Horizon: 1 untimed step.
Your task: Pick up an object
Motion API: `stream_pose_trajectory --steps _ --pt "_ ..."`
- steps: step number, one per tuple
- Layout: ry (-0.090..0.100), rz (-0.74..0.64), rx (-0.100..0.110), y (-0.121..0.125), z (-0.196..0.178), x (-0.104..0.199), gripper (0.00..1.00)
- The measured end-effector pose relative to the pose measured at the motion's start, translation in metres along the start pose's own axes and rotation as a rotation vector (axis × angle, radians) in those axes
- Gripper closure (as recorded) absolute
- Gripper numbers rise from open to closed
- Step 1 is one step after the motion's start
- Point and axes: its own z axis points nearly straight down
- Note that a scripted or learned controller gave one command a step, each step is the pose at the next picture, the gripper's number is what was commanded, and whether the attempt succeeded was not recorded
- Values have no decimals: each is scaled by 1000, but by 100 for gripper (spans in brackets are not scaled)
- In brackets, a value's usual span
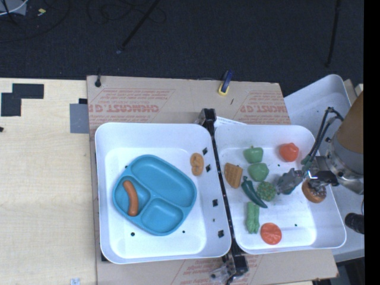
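Note:
The right bin (323, 233) holds several toy foods. Among them are two green peppers (253, 154) (258, 171), a red tomato (289, 152) and a second red tomato (271, 233). There is also a broccoli piece (266, 190), a dark green chili (254, 195), a light green cucumber (253, 217) and a brown ridged piece (233, 175). My gripper (289, 181) is low in this bin, just right of the broccoli and below the upper tomato. A brown ring-shaped item (313, 192) lies under the wrist, partly hidden.
The left bin (113, 141) carries a blue divided plate (163, 195) with a sausage (131, 198) in its left section. An orange piece (197, 164) lies near the shared wall. A black divider (217, 177) runs between the bins. The arm (350, 153) enters from the right.

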Motion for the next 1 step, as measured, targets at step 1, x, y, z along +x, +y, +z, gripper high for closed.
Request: stream_pose_trajectory --steps 1 --pt "-3 -2 -13 2 -6 0 0"
